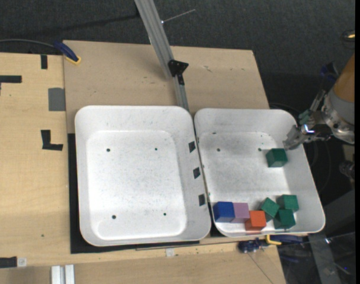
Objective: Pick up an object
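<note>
Camera view: four green blocks (276, 158), one blue (224, 210), purple (241, 210), orange (257, 219) (right bin (239, 123)); jaws' state unclear.

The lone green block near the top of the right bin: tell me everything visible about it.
The lone green block is a small, solid-looking cube, dark green and matte, with no markings that can be made out. It lies on the floor of the right bin, in the upper right part, apart from the cluster of blocks along the bottom edge. The gripper is just up and right of it, at the bin's rim.
</note>
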`<state>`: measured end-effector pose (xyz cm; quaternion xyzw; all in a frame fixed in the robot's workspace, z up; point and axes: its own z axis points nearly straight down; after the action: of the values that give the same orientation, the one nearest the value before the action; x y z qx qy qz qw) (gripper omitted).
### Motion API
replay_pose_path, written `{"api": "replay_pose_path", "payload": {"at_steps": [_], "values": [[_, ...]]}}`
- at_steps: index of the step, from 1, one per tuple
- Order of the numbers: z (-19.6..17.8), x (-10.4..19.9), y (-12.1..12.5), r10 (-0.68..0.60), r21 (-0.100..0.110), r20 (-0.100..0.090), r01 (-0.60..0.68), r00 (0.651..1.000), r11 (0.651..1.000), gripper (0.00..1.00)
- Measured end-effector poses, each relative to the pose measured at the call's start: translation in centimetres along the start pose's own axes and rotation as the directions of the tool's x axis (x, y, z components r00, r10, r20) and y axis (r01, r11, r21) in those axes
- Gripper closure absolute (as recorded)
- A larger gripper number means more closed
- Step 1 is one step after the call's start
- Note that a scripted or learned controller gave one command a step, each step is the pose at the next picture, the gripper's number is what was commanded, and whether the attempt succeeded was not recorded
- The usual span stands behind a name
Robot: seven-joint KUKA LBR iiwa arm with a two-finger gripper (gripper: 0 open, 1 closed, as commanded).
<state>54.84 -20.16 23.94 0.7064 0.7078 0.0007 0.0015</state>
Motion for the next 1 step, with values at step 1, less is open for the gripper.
{"api": "replay_pose_path", "payload": {"at_steps": [1], "values": [[1.05,5.41,1.38,-0.004,0.004,-0.003,0.004,1.0,1.0,1.0]]}}
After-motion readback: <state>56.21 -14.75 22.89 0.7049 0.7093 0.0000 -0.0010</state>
